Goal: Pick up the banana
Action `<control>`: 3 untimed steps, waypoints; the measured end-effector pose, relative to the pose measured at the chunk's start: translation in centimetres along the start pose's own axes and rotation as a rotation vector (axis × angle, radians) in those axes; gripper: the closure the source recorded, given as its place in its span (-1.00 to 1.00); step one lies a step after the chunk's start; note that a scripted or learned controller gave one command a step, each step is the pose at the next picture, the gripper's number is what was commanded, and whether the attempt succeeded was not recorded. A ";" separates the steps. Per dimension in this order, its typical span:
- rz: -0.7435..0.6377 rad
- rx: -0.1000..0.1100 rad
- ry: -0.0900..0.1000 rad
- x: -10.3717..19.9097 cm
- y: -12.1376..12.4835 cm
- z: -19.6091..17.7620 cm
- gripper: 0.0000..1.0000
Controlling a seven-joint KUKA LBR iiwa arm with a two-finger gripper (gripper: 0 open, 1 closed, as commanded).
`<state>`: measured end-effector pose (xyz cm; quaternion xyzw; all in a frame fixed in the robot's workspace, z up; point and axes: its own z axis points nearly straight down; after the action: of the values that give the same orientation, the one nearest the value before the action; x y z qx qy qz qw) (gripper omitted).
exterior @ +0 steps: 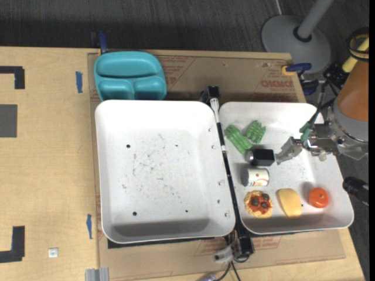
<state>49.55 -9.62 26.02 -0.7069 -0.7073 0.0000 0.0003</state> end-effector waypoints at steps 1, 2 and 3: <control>-0.111 0.002 0.001 6.2 -1.7 7.6 -1.00; -0.130 -0.001 0.000 15.1 -1.6 7.6 -1.00; -0.345 0.009 -0.003 19.1 -1.1 13.0 -1.00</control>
<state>48.41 9.46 13.04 -0.5750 -0.8181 0.0042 0.0027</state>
